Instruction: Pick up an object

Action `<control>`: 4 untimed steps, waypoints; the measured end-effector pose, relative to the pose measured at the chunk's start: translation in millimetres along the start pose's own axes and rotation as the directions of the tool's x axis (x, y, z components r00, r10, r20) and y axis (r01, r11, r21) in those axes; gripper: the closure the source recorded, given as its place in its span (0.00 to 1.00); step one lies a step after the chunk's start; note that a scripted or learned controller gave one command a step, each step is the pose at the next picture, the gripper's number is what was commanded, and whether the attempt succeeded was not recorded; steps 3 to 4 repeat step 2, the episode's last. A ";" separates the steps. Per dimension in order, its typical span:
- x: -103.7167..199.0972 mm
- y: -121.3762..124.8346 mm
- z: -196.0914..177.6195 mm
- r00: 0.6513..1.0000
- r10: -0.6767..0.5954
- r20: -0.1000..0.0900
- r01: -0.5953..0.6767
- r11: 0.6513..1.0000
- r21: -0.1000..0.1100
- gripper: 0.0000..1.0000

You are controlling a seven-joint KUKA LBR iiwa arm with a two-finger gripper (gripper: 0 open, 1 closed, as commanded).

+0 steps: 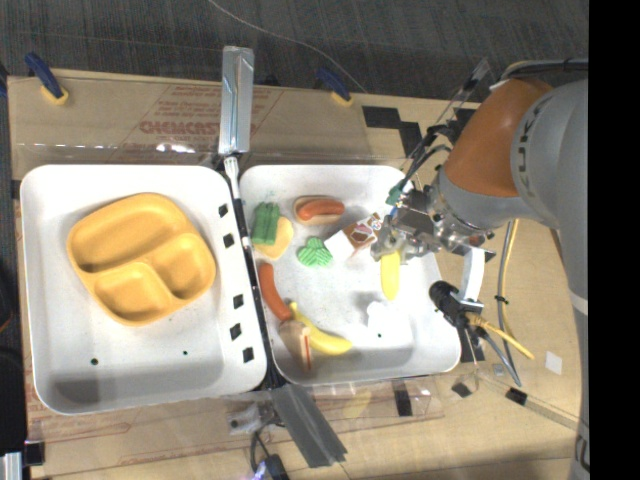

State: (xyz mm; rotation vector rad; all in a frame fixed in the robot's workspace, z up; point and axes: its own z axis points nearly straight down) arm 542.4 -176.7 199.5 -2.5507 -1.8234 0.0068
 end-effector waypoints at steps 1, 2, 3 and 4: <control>42.7 -55.0 -12.5 0.984 0.178 -0.001 -0.178 0.984 -0.001 1.00; 42.2 -54.6 -21.5 0.984 0.176 0.001 -0.176 0.984 0.002 1.00; 42.2 -54.6 -21.5 0.984 0.176 0.001 -0.176 0.984 0.002 1.00; 42.2 -54.6 -21.5 0.984 0.176 0.001 -0.176 0.984 0.002 1.00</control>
